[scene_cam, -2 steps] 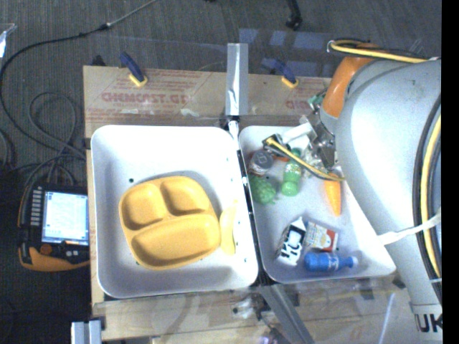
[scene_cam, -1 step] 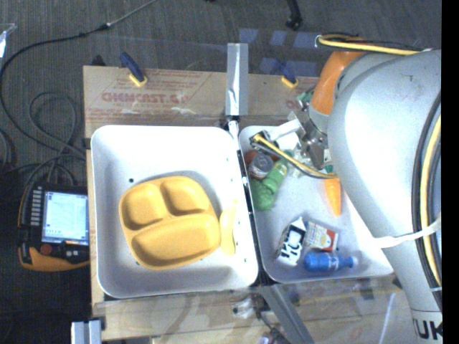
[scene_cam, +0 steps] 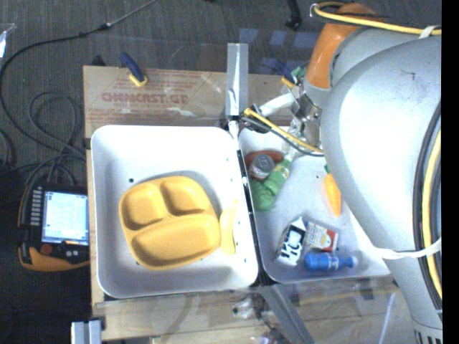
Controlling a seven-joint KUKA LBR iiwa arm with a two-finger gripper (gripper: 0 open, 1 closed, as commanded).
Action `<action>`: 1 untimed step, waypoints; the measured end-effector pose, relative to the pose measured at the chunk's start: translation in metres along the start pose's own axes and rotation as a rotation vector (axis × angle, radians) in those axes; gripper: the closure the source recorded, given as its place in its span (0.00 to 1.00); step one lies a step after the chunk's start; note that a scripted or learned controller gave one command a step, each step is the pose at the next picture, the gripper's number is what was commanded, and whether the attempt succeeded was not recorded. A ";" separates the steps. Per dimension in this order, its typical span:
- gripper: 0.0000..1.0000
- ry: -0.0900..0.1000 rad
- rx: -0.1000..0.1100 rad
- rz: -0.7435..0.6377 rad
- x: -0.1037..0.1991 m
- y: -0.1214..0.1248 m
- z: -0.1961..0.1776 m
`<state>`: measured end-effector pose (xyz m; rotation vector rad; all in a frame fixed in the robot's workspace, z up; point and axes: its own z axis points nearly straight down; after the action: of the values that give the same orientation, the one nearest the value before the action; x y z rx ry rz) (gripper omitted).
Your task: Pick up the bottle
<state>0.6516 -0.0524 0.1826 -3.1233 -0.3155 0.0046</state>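
While the arm (scene_cam: 387, 142) covers the right bin's (scene_cam: 287, 267) far side, the gripper (scene_cam: 305, 113) sits at the top edge; finger state: can't tell. Blue bottle (scene_cam: 328, 262) lies flat near the bin's front wall, beside a carton (scene_cam: 292, 244). Left bin (scene_cam: 107, 156) holds a yellow tray (scene_cam: 168, 221).

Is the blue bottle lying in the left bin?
No, the blue bottle lies in the right bin, beside the carton.
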 end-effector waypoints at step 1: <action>0.00 -0.001 0.000 0.001 0.000 0.001 0.000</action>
<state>0.6514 -0.0531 0.1824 -3.1234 -0.3136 0.0057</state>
